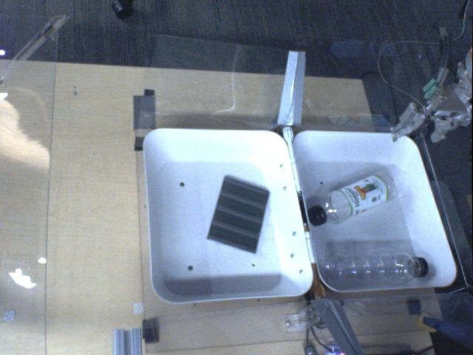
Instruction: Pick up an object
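Observation:
In the left bin [159,198] a dark grey ribbed rectangular block [238,214] lies flat near the middle. The right bin [429,191] holds two bottles on their sides. A clear bottle with a white and orange label and a black cap [353,197] lies across the middle, cap toward the divider. A clear unlabelled bottle with a black cap [373,266] lies along the front wall. My gripper [432,117] hovers at the far right, over the back right corner of the right bin, apart from every object, holding nothing that I can see.
A metal post [291,87] stands behind the seam between the bins. Thin cables [403,65] loop near the gripper at the back right. Wooden bench [74,198] stretches to the left of the bins, with a transparent panel over it.

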{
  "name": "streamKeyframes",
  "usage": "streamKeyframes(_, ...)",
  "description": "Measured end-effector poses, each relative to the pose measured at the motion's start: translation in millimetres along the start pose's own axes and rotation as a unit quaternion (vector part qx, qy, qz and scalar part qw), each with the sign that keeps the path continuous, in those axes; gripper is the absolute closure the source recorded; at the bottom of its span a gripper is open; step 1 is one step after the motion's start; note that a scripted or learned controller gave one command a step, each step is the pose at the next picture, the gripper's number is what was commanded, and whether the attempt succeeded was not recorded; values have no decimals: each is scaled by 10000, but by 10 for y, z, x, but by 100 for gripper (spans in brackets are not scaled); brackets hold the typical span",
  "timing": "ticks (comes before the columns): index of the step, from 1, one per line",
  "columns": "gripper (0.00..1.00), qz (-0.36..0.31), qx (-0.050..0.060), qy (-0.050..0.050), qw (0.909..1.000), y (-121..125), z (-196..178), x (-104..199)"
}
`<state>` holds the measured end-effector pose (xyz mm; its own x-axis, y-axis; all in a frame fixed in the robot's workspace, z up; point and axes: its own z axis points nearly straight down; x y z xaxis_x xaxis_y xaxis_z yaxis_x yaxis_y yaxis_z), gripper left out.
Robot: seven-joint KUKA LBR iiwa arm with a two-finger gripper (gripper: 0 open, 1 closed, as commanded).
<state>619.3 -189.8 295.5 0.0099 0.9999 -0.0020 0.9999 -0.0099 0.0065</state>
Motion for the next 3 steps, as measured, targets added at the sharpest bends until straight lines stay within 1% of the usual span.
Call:
streamKeyframes(1,0,-209,21,11,9998,-478,1276,138)
streamKeyframes(2,0,-622,-113,-39,9980,-329,1460,159)
streamKeyframes(3,0,-684,-207,-87,9974,-292,1583,161)
